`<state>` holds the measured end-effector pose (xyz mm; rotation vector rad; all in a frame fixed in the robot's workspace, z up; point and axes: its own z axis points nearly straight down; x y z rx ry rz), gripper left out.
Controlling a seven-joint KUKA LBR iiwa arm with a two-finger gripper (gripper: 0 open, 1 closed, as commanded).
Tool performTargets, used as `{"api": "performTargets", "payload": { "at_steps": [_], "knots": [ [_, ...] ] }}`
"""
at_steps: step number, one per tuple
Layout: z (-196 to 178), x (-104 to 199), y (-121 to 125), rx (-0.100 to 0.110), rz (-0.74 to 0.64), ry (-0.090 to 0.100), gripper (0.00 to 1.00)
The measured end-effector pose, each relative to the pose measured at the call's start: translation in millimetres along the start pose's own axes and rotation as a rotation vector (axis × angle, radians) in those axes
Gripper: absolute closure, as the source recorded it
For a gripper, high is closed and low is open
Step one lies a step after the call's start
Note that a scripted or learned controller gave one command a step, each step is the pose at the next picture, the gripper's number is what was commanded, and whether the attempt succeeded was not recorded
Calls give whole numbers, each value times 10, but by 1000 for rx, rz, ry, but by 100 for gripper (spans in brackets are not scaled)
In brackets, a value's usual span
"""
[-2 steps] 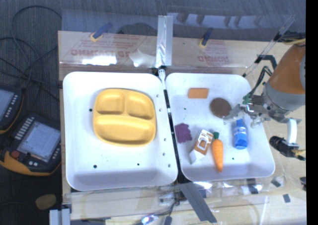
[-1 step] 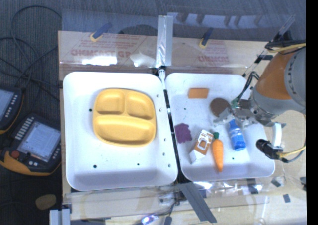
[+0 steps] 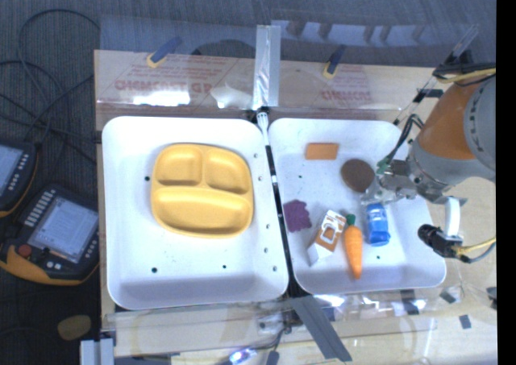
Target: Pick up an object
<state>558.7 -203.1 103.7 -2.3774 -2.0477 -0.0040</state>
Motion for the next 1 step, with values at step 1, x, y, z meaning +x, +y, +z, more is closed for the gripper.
{"api": "performTargets", "payload": {
  "at_steps": [1],
  "knots": [
    [-1058, 422, -46, 0, 147, -7, 100]
  ]
}}
